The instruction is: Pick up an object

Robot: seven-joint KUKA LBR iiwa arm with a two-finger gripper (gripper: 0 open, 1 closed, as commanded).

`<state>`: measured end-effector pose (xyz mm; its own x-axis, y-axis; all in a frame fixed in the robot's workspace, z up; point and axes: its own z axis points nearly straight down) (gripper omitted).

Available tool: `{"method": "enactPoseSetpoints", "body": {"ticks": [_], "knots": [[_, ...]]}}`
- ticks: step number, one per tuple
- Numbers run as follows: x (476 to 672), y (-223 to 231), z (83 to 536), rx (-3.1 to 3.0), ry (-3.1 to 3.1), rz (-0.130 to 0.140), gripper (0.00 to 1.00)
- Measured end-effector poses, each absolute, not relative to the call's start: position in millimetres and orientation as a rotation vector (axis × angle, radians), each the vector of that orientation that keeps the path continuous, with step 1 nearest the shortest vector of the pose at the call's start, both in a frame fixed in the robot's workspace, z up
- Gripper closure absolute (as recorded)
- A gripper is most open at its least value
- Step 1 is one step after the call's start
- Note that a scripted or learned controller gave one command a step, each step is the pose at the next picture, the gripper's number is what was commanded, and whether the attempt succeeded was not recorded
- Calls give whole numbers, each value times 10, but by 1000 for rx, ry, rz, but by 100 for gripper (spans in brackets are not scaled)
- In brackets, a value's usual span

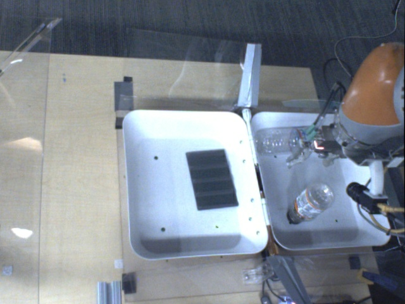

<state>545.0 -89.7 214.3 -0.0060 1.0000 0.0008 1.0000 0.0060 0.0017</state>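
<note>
Wooden bench, bottle, perhaps carpet beyond

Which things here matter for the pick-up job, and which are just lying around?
Likely in play: gripper over the right bin; clear bottle lying in it; clear plastic item beside the gripper.
Probably idle: black ribbed pad in the left bin.

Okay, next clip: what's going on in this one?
The grey and orange arm has reached in over the back of the right bin, with its tool right beside a clear plastic item. Whether it has hold of that item cannot be told. A clear bottle lies on its side nearer the front of that bin. A dark ridged slab lies flat in the left bin.
</note>
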Motion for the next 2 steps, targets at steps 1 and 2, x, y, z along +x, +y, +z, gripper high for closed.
{"method": "enactPoseSetpoints", "body": {"ticks": [1,2], "knots": [[5397,-985,2044,1995,2421,7,0],[6153,-874,1687,2348,2085,5,0]]}}
